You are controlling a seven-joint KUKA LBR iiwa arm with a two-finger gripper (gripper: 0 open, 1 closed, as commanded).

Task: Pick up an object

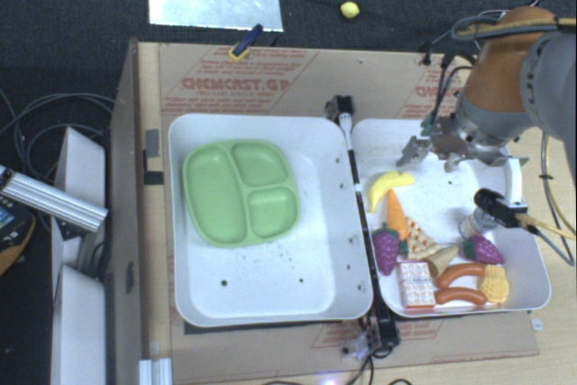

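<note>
Where bins (270, 126) rest, cardboard (236, 81) reads "CHEMCAST GP" in red.

Arm (505, 86) over toys (442, 261), perhaps touching

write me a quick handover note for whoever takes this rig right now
Tool: above the back of the right bin, nothing visibly held; finger state unclear from this view.
Objects: toy food in the right bin, namely banana, carrot, pizza slice, two grape bunches, sausages, corn and a small carton. The green divided plate lies in the left bin.
Done: no pick yet.
Left: lower onto an object, probably the banana as it looks nearest, grip it and lift.
</note>
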